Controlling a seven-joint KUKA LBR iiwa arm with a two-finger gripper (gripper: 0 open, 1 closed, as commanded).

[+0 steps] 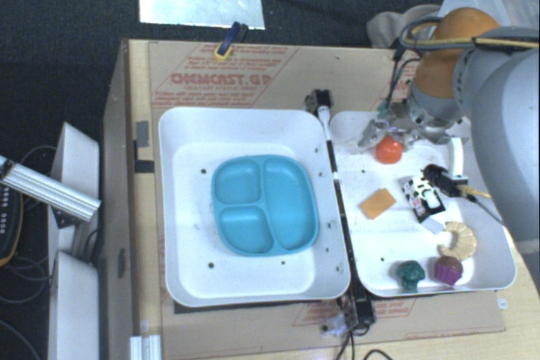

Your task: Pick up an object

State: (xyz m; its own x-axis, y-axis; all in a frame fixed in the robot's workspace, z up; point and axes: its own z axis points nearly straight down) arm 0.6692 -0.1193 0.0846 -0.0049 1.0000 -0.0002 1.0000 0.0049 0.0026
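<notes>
My gripper (pixel 390 133) hangs over the far part of the right bin (pixel 506 265), reaching in from the right, and its fingers stand open. An orange-red ball (pixel 389 151) lies right under and just in front of the fingertips; nothing shows it being gripped. Further forward in the same bin lie an orange flat block (pixel 377 203), a black-and-white object (pixel 423 196), a beige crescent piece (pixel 461 240), a teal lump (pixel 411 272) and a purple lump (pixel 448 270).
The left bin (pixel 181 265) holds a blue divided plate (pixel 264 204). A ridge (pixel 334 181) separates the two bins. The grey arm with its orange band (pixel 456 46) fills the upper right above the right bin's far corner.
</notes>
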